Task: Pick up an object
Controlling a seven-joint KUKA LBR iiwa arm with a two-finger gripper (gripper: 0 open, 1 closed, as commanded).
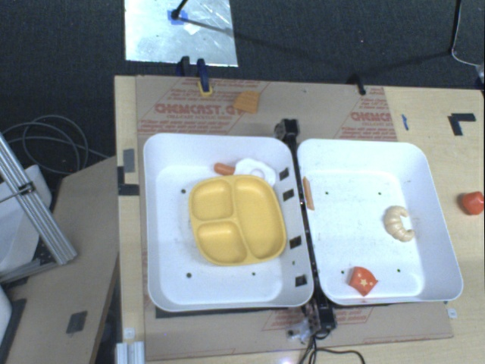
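A yellow three-compartment plate (236, 220) lies in the left white bin (170, 279). Behind the plate rest a small orange piece (223, 169) and a white ring-shaped object (256, 170). The right white bin (436, 211) holds a cream croissant-shaped toy (398, 223) near its right side and a red-orange strawberry-like toy (362, 280) near its front edge. A thin orange stick (308, 192) lies along the right bin's left wall.
A red object (471, 202) sits on the bench right of the right bin. A tan block (246, 101) and a blue-yellow clamp (201, 74) sit behind the bins. A metal sheet (180, 21) lies on the floor beyond; cables and an aluminium frame (30, 203) stand left.
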